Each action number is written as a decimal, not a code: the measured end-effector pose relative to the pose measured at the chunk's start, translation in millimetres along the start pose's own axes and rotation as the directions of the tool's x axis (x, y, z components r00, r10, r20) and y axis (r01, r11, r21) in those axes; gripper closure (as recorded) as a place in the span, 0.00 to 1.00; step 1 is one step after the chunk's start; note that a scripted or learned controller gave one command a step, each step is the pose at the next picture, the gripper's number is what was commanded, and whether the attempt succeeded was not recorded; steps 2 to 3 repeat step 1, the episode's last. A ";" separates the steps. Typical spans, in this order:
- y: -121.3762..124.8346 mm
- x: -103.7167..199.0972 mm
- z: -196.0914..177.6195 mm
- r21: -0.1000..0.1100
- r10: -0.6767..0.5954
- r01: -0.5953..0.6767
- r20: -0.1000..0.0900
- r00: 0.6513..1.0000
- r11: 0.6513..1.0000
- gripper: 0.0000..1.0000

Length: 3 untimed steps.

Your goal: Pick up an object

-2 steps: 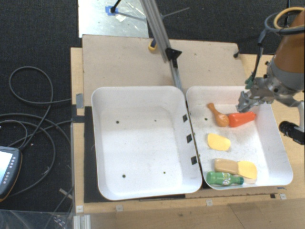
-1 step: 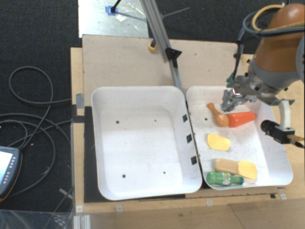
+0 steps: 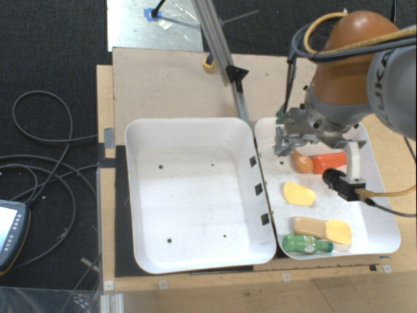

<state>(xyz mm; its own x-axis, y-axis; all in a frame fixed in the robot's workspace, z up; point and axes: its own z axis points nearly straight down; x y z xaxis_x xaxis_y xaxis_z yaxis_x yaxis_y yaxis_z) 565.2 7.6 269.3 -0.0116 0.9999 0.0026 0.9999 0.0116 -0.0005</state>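
- Lower right of the frame, front of the right bin point(image 3: 391, 240): green bottle point(image 3: 307, 244) lying on its side against the front wall, touching a tan block point(image 3: 309, 226); a yellow piece point(image 3: 339, 232) rests against the block's right end.
- Just above these, mid-bin: yellow wedge point(image 3: 299, 194), apart from the rest.
- Further up: orange-brown egg shape point(image 3: 302, 162) touching a red-orange block point(image 3: 330, 162). My pick for the target, since the claw point(image 3: 285, 147) sits just to their upper left.
- Left bin point(image 3: 140, 135): bare white floor with a few dark specks.
- Risk 1: egg and red block touch. A closing finger may wedge between them or shove one away; the rounded egg could squirt out sideways.
- Risk 2: claw works close to the divider between bins; a finger could catch the wall on descent.
- Risk 3: yellow hose and black fitting point(image 3: 339, 182) hang low over the bin at right and may drag the wedge.
- Claw: low over the upper left of the right bin, near the egg. Metal parts seen from above, under the wrist; finger gap not resolvable. Cannot tell open or closed. Nothing visibly held.
- Upper frame: arm point(image 3: 355, 64) with orange band enters from the right; slanted grey pole point(image 3: 218, 41) crosses the bench point(image 3: 163, 83) behind the bins.
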 end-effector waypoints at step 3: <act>-2.2 60.7 16.0 0.001 0.000 0.000 0.000 1.000 1.000 1.00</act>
